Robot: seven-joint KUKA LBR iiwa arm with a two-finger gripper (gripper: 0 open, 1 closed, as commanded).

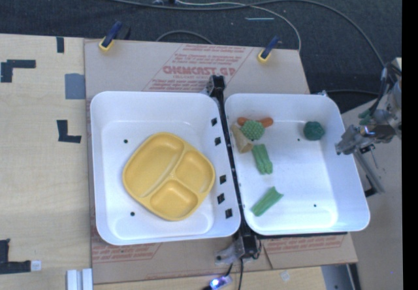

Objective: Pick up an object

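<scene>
On the bench we list two white bins side by side. Left bin (104, 151): one yellow divided plate (168, 176). Right bin (326, 171): a round dark-green item (313, 130) near the far right corner; an orange-and-green piece (253, 127) by the divider; a ribbed green stick (262, 159) below it, long axis running near to far; a second green stick (266, 201), lying on a slant toward the near wall. We note the gripper (356, 140) just outside the right bin's right wall; whether it is apart or together we cannot tell, and nothing is visibly held. We judge the round dark-green item nearest, lying to its left across the wall.
</scene>
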